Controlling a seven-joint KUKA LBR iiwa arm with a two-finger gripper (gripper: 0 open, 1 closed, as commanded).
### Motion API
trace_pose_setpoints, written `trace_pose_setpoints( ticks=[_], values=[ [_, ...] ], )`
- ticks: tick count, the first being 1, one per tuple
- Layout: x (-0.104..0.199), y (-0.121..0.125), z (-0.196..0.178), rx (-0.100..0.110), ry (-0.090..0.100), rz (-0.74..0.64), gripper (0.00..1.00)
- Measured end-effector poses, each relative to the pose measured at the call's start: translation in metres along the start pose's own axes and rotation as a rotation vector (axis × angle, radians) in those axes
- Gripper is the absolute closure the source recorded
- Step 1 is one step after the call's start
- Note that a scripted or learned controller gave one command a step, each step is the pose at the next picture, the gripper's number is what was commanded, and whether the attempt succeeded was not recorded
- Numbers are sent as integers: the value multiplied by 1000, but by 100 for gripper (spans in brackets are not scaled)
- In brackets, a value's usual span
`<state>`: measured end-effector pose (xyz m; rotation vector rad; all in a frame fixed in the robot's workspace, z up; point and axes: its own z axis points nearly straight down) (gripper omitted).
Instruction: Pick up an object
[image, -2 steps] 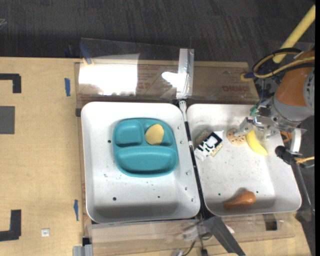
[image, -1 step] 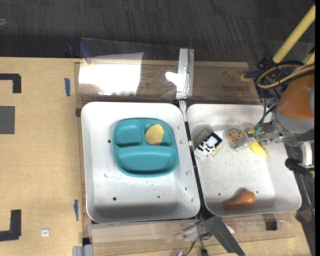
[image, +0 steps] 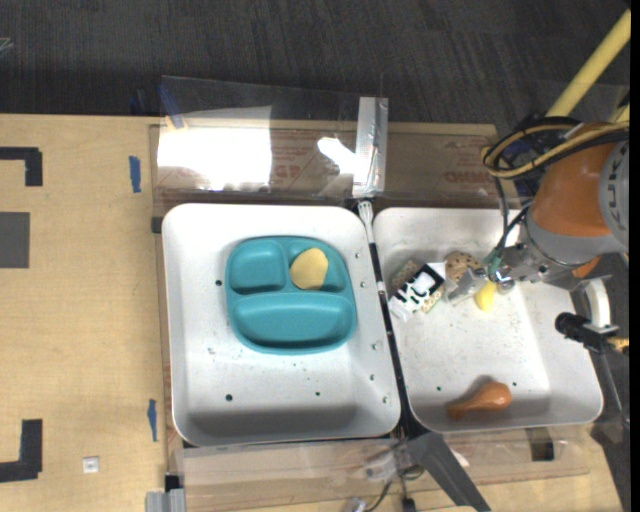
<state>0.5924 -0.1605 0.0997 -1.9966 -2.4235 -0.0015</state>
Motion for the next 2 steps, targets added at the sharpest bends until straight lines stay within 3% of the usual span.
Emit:
trace_pose_setpoints(
  ticks=[1, 2],
  values=[
    [73, 11, -90, -11, -4, -88, 0],
    [108, 9, -85, -1, -1, -335, 0]
  ],
)
